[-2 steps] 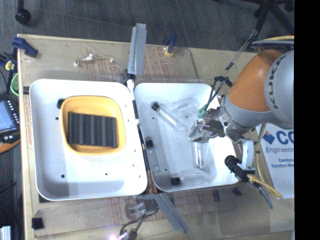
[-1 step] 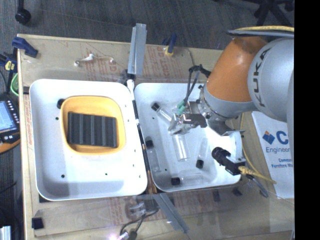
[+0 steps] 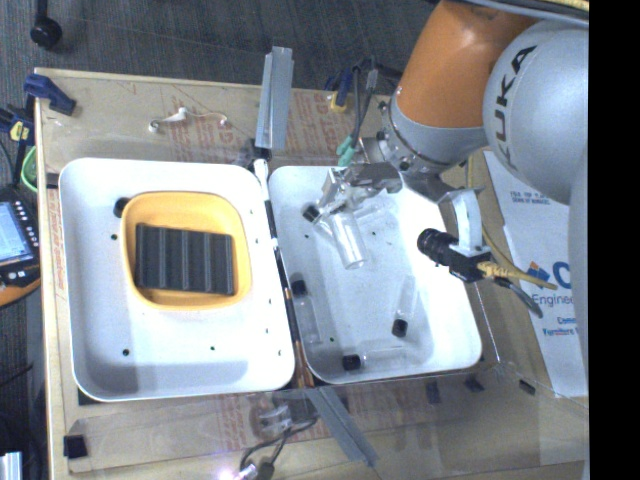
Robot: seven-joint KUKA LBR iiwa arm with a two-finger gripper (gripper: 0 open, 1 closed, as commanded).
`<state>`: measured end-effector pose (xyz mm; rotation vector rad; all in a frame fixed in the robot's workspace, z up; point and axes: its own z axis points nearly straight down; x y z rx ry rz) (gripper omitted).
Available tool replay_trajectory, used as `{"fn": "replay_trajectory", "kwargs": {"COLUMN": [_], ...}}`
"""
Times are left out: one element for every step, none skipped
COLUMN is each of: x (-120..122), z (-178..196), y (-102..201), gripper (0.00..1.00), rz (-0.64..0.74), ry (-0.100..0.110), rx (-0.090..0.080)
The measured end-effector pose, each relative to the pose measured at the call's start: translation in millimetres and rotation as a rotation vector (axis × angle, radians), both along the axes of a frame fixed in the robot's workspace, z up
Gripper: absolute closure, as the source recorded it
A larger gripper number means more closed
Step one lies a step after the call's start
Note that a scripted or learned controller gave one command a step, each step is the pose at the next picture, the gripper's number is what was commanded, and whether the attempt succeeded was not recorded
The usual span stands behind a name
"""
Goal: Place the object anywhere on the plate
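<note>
Yellow plate [image 3: 186, 208] sits in the left bin [image 3: 80, 268], rounded-square, with a dark ribbed block [image 3: 187, 259] lying flat across its middle. Right bin [image 3: 455, 343] lies just beside it, the two rims touching along the centre seam. Grey arm [image 3: 530, 88] with its orange band [image 3: 455, 63] reaches in from the right, wrist over the upper part of the right bin. Jaws [image 3: 335, 206] low over the bin's upper left area; cannot tell whether they are spread or pressed together. A clear plastic tube-like object [image 3: 350, 243] lies tilted on the bin floor directly below the jaws, close to or touching them; whether it is pinched cannot be told. Small dark bits [image 3: 350, 362] rest near the right bin's lower edge. Bench [image 3: 150, 98] is bare wood around both bins, with a metal bar [image 3: 272, 98] upright above the seam.
</note>
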<state>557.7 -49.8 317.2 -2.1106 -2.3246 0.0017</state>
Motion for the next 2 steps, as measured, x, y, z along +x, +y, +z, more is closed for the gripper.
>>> {"fn": "replay_trajectory", "kwargs": {"x": [36.8, 36.9], "z": [-126.2, -125.9], "y": [50.1, 49.8], "gripper": [1.00, 0.00], "rz": [0.195, 0.195], "ry": [0.004, 0.003], "rx": [0.000, 0.000]}}
